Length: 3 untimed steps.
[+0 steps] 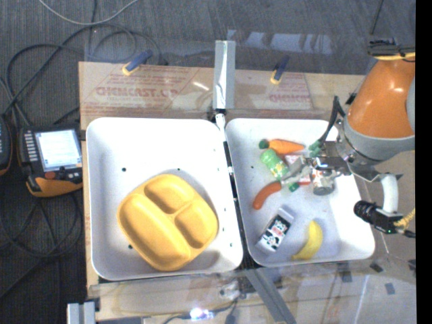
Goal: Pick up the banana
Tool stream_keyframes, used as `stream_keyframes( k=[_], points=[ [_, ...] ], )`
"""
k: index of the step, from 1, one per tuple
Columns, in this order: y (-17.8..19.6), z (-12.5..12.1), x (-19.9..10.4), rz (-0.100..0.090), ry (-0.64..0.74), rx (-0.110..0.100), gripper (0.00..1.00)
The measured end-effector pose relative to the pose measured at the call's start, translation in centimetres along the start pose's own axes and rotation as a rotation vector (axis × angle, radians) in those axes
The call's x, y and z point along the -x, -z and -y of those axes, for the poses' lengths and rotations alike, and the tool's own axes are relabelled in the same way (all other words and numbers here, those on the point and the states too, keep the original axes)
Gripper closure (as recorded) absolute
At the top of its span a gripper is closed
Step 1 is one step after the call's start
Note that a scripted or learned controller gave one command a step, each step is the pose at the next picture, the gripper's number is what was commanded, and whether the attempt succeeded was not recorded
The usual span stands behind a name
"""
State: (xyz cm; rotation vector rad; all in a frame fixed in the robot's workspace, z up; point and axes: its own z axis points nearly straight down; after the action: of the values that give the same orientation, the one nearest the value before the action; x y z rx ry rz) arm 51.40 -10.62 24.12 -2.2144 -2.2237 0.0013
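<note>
Reaching in from the right, the arm (381,106) hangs over the right bin (351,248), its orange band above the bin's far right side. The gripper (317,171) sits low over the middle of that bin, among a cluster of small things, and I cannot tell how it is set: the metal parts blur together with the clutter under them.

The banana (310,240) lies flat in the near part of the right bin, close to the front wall and apart from the gripper. Just left of it lies a small black-and-white carton (275,232), tilted. Farther back, a red sausage-shaped piece (266,194) lies at a slant near the bin's centre. A green bottle (273,162) lies beside a carrot (283,145), which points toward the bin's back left. Both are close to the gripper's left side.

The left bin (108,147) holds a yellow tray (169,220) with three compartments, set at an angle in its near half. The two bins touch along the middle divider. A handheld screen unit (52,150) rests on the floor left of the bench.
</note>
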Motion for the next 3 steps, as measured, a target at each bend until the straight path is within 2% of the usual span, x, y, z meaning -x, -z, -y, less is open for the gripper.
stream_keyframes(
  k=[1,2,3],
  points=[
    [-10.8,2.8,3.6,0.001,0.016,0.007,0.00],
    [-15.0,2.6,7.8,0.003,-0.033,0.015,0.00],
    [-14.0,2.4,7.8,0.002,-0.032,0.018,1.00]
  ],
)
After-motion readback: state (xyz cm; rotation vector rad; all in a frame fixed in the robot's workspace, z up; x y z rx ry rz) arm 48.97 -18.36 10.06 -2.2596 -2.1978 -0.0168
